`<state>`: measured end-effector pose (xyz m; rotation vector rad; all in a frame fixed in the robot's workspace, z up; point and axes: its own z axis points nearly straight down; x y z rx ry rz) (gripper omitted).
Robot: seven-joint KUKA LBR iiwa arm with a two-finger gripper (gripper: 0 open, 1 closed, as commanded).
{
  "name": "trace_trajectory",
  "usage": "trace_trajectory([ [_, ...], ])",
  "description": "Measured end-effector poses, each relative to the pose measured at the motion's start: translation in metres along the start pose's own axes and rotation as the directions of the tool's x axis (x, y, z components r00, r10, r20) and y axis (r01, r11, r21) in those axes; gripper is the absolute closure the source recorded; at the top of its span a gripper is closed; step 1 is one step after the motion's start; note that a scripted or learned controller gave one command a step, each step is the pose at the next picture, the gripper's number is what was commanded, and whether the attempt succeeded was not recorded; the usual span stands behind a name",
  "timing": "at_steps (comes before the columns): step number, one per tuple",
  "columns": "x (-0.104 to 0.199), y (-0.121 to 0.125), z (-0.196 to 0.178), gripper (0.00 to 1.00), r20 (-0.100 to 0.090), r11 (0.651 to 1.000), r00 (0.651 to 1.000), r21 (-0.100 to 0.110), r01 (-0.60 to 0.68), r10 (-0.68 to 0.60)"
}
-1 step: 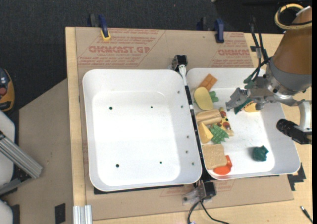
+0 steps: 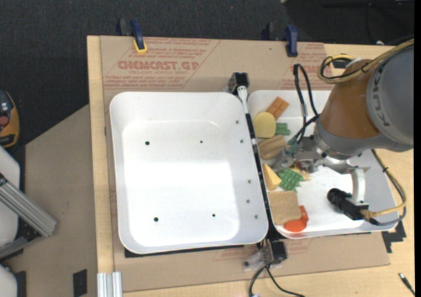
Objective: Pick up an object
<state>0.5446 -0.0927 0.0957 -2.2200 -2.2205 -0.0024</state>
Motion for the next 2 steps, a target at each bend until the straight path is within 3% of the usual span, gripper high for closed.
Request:
trace_trajectory([
  [1, -0.001, 0.0, -0.011, 1.0, 0.003, 1.0, 1.0, -0.002, -0.001, 0.001],
  [2, -0.008, -0.025, -0.072, 1.0, 0.003, 1.0, 1.0, -0.003, -0.002, 0.002],
])
